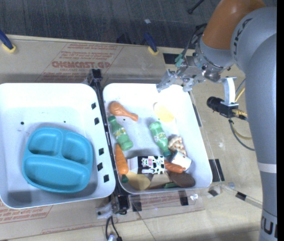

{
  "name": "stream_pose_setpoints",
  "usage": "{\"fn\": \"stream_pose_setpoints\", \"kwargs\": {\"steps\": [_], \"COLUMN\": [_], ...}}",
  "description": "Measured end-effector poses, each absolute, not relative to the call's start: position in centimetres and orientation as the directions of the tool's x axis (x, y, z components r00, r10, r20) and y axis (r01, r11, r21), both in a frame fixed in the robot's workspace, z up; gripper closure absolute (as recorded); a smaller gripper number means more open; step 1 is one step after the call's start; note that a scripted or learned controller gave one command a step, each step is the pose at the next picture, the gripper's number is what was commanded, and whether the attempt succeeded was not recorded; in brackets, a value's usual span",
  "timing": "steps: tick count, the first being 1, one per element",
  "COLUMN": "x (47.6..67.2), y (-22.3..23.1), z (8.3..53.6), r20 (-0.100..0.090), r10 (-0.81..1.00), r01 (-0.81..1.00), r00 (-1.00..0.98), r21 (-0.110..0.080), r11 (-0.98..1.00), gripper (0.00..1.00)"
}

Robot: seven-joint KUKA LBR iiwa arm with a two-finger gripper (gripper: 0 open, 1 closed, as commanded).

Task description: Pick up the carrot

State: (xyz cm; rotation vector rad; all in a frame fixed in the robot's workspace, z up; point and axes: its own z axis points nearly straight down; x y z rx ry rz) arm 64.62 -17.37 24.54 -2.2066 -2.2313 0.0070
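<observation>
The carrot (pixel 121 163) is a short orange stick lying lengthwise against the left wall of the right bin (pixel 194 129), near its front. My gripper (pixel 173 84) hangs over the bin's far right corner, well away from the carrot and above the rim. Its fingers stand open with nothing between them.
The right bin also holds a drumstick (pixel 122 111), two green bottles (pixel 120 134) (pixel 158 133), a pale yellow piece (pixel 164 114), a cow-patterned carton (pixel 152 164) and several crowded toy foods at the front. A blue divided plate (pixel 56 159) lies in the left bin (pixel 11 104).
</observation>
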Motion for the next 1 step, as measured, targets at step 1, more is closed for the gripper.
{"fn": "stream_pose_setpoints", "kwargs": {"steps": [1], "x": [58.6], "y": [-19.57], "z": [29.89], "r20": [-0.003], "r10": [0.997], "r01": [0.997], "r00": [-0.076], "r21": [-0.002], "r11": [0.076], "gripper": [0.0]}}
